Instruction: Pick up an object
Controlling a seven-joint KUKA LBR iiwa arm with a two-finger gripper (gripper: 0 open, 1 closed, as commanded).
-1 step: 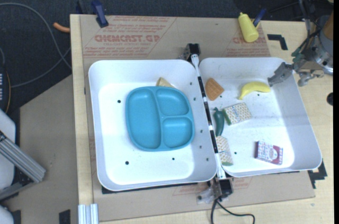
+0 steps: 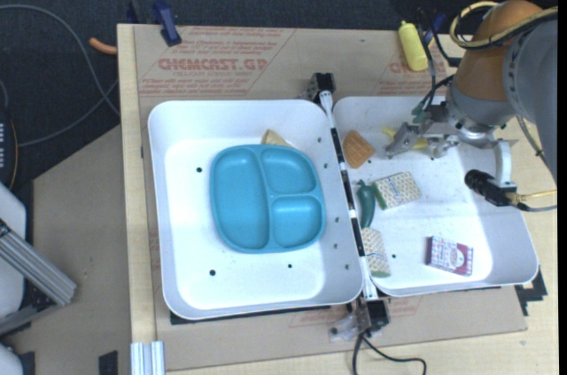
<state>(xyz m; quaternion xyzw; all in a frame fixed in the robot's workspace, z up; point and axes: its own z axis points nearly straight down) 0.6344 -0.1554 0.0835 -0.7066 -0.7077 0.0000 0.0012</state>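
While the end effector hangs low over the right bin's far end, I cannot tell its state; an orange wedge lies just left of it; nearer the camera lie a patterned packet and a maroon packet.

A robotics lab or test cell is indicated: a grey industrial arm with an orange band is mounted at the right of the frame over two shallow white plastic bins clamped side by side on a board covered in printed brown protective paper. Loose black cables are trailed over dark carpet at the upper left, and an aluminium extrusion rail is seen at the lower left.
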